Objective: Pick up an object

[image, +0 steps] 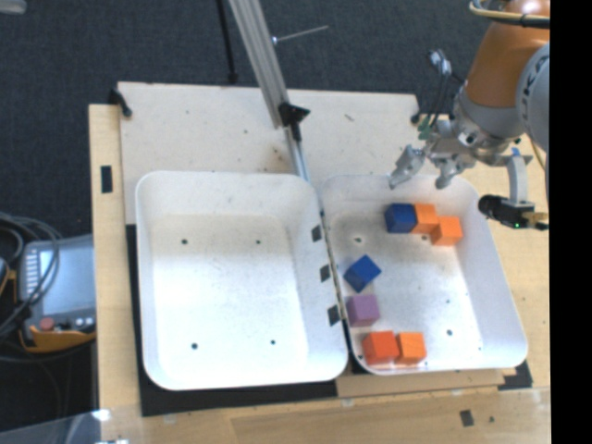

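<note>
The tool, its fingers spread and pinching nothing, was positioned above the right bin's far rim, with the nearest blocks, blue beside orange, lying just below it toward the camera.

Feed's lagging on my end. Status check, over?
Gripper open, holding nothing, above far rim of the right bin. Nearest blocks, blue block and orange block, untouched just below it. Nothing between them.
</note>
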### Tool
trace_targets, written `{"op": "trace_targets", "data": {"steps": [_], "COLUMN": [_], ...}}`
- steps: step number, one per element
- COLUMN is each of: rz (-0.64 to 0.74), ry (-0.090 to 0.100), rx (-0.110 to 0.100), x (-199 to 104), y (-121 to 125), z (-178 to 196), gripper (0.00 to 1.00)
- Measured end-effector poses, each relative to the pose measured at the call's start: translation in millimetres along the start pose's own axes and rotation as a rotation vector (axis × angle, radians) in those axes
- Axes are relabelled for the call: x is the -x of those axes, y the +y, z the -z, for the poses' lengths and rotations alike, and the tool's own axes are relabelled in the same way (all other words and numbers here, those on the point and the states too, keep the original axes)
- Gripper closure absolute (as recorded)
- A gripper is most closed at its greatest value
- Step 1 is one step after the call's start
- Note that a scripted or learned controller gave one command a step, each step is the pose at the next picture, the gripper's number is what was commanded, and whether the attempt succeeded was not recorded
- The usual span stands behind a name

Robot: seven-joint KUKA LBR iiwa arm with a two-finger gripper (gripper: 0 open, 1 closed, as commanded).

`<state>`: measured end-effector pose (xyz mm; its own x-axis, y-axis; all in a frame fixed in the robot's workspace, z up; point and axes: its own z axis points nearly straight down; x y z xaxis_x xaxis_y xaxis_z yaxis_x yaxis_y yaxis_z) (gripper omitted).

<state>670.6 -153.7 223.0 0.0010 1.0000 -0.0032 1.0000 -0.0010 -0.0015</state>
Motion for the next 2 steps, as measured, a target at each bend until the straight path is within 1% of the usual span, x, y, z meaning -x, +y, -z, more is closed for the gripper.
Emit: {"op": "trace_targets", "data": {"steps": [1, 2], "rz": [-0.001, 0.000], "ry": [0.001, 0.001], "rx": [-0.004, 0.013], "x": [3, -1], "y": [-2, -3], "z": [-63, -93], "gripper": [0.00, 0.00]}}
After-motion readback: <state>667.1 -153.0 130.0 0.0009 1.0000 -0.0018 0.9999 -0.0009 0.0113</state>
